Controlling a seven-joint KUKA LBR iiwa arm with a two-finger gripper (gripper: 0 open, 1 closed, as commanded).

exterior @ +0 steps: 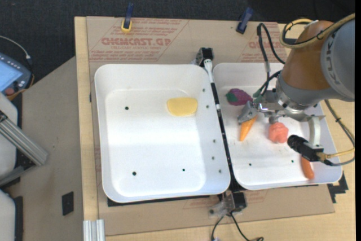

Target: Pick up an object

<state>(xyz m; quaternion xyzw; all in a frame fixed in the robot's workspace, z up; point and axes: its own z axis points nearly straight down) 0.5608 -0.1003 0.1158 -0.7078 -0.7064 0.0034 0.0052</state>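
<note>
My gripper (260, 117) hangs over the right bin (271, 178), open, with bare bin floor showing between its fingers. One grey finger (246, 116) reaches the top end of an orange carrot-shaped piece (245, 131). The other finger stands just above a pink-red lump (277, 133). A purple and green object (239, 96) lies a little up and left of the gripper. A small orange piece (307, 168) rests near the right bin's front right corner. In the left bin (113, 138) lies a yellow oval object (181, 106).
The grey arm with its orange band (307, 62) covers the right bin's back right part. A black cable connector (302, 147) hangs beside the pink lump. A black divider (219, 121) runs between the bins. Clamps sit on the cardboard's far edge.
</note>
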